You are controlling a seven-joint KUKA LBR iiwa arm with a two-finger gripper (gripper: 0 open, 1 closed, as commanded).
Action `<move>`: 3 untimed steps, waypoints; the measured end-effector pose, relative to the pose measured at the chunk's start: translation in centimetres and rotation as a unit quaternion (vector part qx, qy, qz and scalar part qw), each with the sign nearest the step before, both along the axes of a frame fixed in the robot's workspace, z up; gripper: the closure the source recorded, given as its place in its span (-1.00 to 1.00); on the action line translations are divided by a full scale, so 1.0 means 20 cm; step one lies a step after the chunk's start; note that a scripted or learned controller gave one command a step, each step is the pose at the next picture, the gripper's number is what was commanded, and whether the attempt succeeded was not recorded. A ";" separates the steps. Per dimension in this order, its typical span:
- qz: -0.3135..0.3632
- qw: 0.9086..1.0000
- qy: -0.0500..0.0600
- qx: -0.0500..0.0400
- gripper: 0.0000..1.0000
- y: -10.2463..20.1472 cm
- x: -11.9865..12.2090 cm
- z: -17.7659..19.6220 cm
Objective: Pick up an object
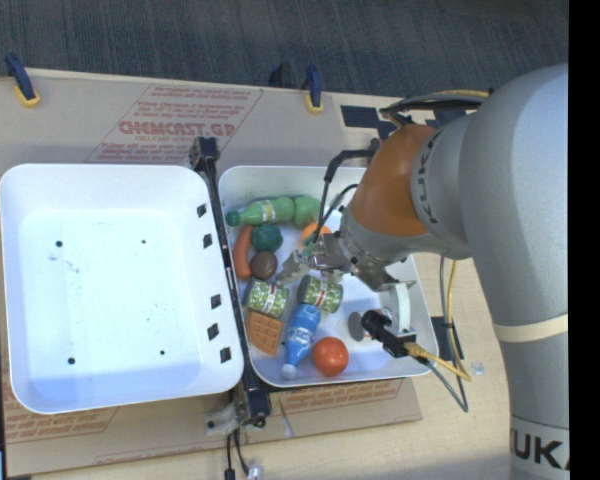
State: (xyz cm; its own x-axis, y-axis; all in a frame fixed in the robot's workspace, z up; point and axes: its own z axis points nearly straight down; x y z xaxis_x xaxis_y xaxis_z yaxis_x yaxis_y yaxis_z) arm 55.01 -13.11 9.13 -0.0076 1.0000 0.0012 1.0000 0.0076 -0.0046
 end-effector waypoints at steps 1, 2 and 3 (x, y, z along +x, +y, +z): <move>0.002 1.000 -0.001 -0.001 1.00 0.00 0.01 0.05; 0.002 1.000 -0.001 -0.001 -1.00 0.00 0.01 0.05; -0.003 1.000 -0.001 0.000 -1.00 -0.22 0.15 0.06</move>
